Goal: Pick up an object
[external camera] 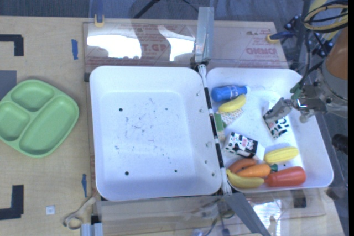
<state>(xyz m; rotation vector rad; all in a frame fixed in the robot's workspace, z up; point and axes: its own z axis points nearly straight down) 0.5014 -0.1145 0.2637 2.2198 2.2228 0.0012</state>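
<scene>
Several toys crowd the right bin (323, 166) as we watch the jaws (276, 112) hang above a black-and-white block (279, 126), apparently in the approach step. Whether they stand apart or together we cannot tell; next, we judge, comes a straight descent.

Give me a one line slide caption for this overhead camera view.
KUKA arm's claw poised above the right bin of toy food, over a black-and-white packet; green tray alongside.
</scene>
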